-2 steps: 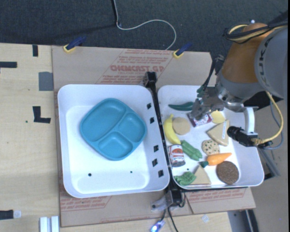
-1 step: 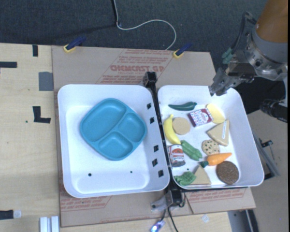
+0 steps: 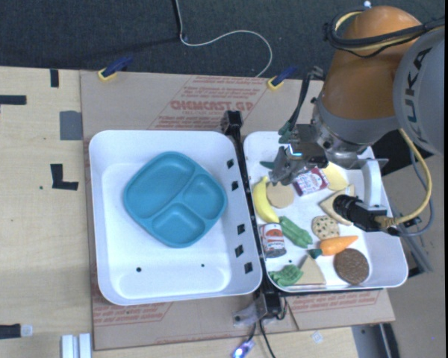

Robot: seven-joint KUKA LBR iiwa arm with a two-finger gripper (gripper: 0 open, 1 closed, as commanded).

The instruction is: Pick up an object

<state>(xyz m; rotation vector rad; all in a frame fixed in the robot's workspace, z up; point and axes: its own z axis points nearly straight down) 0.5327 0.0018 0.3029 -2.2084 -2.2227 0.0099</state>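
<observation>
Your pincer [image 3: 290, 164] is hovering low over the right bin [image 3: 394, 274], among the crowded toy food; I cannot tell its state. You are risking a pinch on two items at once: the banana [image 3: 263, 201] is lying just beside a round cookie [image 3: 281, 196].

A light wooden worktop [image 3: 30, 222] with black tape marks carries a brown cardboard sheet [image 3: 201, 103]. Two shallow white bins sit side by side on the cardboard: the left bin [image 3: 108, 274] and the right bin [image 3: 392, 271], their inner edges touching.
</observation>
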